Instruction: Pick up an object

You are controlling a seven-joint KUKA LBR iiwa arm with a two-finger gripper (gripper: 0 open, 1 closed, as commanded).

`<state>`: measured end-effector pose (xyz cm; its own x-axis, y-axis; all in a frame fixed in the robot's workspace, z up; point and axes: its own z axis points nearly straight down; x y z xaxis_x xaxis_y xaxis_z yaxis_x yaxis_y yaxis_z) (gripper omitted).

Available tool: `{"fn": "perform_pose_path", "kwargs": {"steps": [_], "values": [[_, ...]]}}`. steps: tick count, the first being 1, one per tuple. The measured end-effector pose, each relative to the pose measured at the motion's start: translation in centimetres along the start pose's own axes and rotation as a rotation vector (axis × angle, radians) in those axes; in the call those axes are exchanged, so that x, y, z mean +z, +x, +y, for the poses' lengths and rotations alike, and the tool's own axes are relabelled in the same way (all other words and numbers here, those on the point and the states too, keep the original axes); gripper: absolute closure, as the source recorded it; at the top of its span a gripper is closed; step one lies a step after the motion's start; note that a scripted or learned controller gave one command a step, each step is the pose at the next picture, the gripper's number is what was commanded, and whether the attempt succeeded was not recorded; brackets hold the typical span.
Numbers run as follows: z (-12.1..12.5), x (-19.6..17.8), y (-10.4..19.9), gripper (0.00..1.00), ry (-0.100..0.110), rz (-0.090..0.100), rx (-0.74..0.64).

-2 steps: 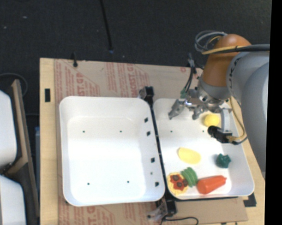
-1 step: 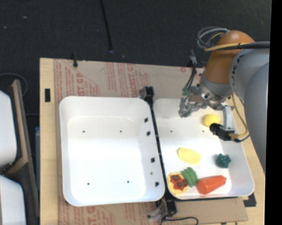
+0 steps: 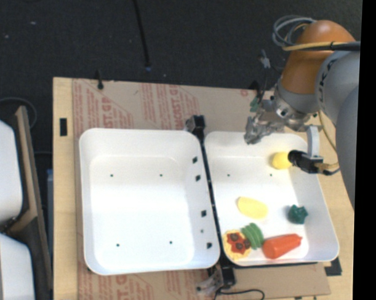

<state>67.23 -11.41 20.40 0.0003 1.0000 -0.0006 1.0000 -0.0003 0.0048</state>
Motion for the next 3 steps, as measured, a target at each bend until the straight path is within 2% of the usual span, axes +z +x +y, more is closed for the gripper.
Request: {"fn": "perform_pose_path", "kwargs": {"steps": [1, 2, 3], "values": [[0.0, 0.0, 0.0, 1.0, 0.004, 0.001, 0.0], [-3.0, -1.2, 3.9, 1.0, 0.003, 0.001, -0.003], [-4.6, -2.4, 8.6, 1.0, 0.003, 0.002, -0.004]]}}
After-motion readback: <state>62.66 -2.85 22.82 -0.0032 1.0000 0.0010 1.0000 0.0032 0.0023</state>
